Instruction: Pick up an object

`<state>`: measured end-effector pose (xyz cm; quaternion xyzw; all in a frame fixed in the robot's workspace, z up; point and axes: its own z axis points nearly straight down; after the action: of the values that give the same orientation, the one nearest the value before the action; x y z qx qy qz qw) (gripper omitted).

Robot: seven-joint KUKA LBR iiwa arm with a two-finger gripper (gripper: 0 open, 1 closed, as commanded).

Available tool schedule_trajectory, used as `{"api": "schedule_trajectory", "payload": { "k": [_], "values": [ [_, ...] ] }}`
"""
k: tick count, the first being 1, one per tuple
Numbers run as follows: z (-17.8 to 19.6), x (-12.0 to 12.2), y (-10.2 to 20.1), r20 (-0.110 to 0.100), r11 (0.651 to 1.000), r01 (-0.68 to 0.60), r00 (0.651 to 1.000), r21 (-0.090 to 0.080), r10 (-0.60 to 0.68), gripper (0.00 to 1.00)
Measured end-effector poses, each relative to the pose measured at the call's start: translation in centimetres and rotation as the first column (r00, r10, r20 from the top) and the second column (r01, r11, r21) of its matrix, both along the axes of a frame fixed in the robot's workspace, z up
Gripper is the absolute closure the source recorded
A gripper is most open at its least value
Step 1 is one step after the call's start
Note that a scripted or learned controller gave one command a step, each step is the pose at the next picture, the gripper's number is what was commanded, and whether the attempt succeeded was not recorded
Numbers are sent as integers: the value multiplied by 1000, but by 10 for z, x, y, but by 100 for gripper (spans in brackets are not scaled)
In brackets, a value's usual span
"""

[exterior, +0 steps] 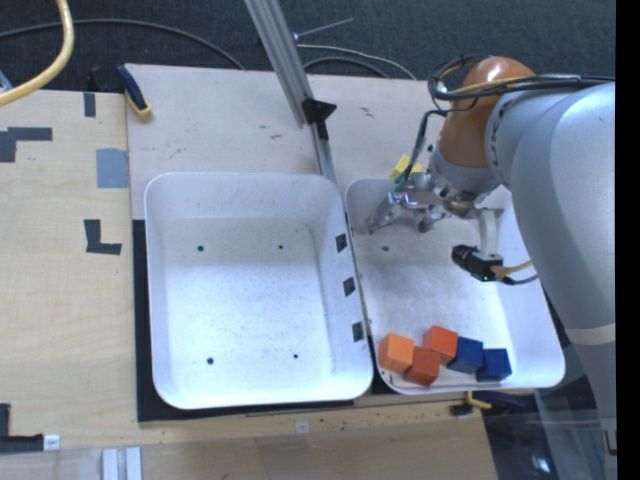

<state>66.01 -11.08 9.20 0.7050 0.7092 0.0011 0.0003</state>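
Three orange blocks (pixel 398 350) (pixel 440 342) (pixel 424 367) and two blue blocks (pixel 467 354) (pixel 493 364) lie clustered at the near edge of the right bin (pixel 425 293). My gripper (pixel 378 218) hangs low over that bin's far left corner, close to the wall shared with the left bin. It points left, well away from the blocks. Nothing shows in its grasp. The grey arm with its orange band (pixel 490 88) comes in from the right above the bin.
The left bin (pixel 250 288) sits beside the right one. A slanted metal rail (pixel 285 58) runs down to the gap between the bins. A cable with a black plug (pixel 475 261) hangs off the wrist over the right bin.
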Motion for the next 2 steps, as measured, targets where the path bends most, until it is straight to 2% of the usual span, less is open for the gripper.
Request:
{"api": "schedule_trajectory", "payload": {
  "k": [1, 2],
  "values": [
    [-1, -48, 23, -8, 1000, 5, 1000, -1, -5, 0],
    [-1, -111, 6, -9, 1000, 9, 1000, -2, -9, 0]
  ]
}}
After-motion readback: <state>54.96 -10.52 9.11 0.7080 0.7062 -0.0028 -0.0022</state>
